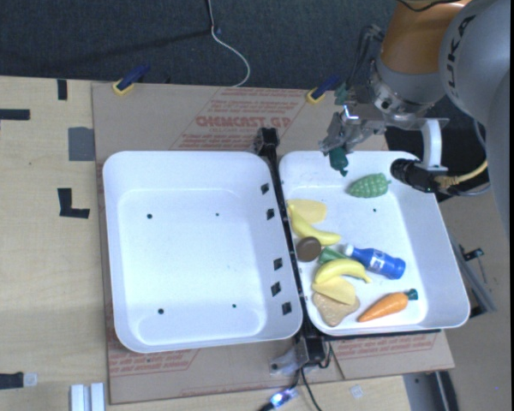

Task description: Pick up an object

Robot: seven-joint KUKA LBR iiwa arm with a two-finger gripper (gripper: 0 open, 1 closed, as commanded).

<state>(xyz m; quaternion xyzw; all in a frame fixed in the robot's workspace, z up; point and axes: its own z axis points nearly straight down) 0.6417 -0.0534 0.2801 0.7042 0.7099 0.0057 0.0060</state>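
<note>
- Nearest cam: front edge of right bin [437, 322], w/ toy carrot [384, 306] lying near its front-right corner, leafy end pointing right.
- Just left of carrot: tan bread-like piece [332, 306], yellow banana [341, 271] touching its top.
- Blue bottle [377, 262] lies beside banana, cap end toward bin center.
- Small brown round item [307, 248] near the divider side; pale yellow item [309, 218] touching it, farther back.
- Green bumpy fruit [367, 186] sits alone toward back of right bin.
- Gripper [337, 154] hangs over back-left part of right bin, tips above the floor, near green fruit but apart; nothing seen between jaws; can't tell if spread or pressed together.
- Left bin [120, 229] sits beside it, rims touching.
- Both bins rest on cardboard sheet [231, 118] over the surface.
</note>
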